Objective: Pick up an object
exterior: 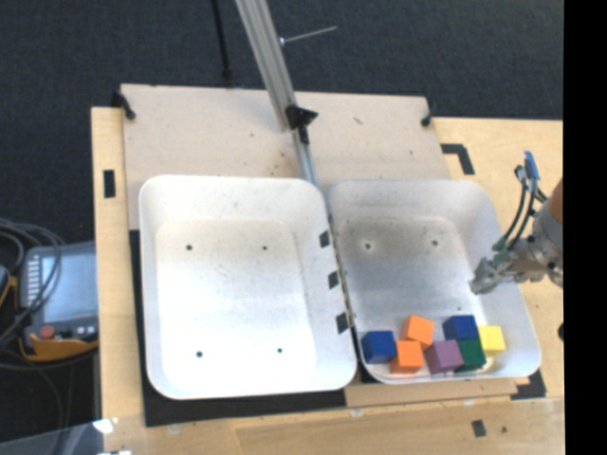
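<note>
A: Item one, the arm's working end?

B: Jaws, grey, over the right-hand wall of the right bin [408,193], with cables [520,218] looping above them. Whether they are clenched or released cannot be told at this size. Nothing is seen between them.

A: Pickable stock?

B: Seven cubes, clustered at the bin's front edge, below the jaws in the camera view and mostly to their left.
- Yellow cube [491,338]: closest to the jaws, almost straight below them.
- Dark blue cube [461,328] and green cube [472,353]: just left of the yellow one, touching it.
- Purple cube [443,355]: beside the green.
- Two orange cubes, one behind [419,329] and one in front [409,354].
- Blue cube [378,345]: farthest from the jaws, at the front left corner.

A: Markings, labels?

B: The cube faces are plain colour. A screened handset [59,290] lies far left of the jaws, off the worktop [106,245]; its text is too small to read.

A: Edges and room?

B: The cluster is close against the front wall. The scuffed bin floor left of and behind the jaws is open. The left bin [152,202] sits well apart from the jaws, its rim against the right bin's. A slanted metal rail [267,50] rises behind the seam between the two.
</note>
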You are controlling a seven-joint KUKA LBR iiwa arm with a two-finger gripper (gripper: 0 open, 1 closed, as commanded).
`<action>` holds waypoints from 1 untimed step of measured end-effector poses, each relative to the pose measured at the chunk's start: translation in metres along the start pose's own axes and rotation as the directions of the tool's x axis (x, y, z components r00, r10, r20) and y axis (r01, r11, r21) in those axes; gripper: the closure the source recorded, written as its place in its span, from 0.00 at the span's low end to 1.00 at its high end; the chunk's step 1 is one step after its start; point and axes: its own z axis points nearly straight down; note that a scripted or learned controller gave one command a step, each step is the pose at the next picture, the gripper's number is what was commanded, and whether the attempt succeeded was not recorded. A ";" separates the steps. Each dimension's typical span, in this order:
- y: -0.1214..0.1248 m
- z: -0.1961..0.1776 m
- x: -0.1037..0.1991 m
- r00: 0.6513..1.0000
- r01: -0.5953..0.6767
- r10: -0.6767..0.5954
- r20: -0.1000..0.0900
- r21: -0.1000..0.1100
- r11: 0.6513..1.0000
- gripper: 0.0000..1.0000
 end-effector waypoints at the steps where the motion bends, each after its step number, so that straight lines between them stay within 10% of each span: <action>1: 0.020 -0.015 0.052 1.000 0.005 -0.005 -0.004 0.002 1.000 1.00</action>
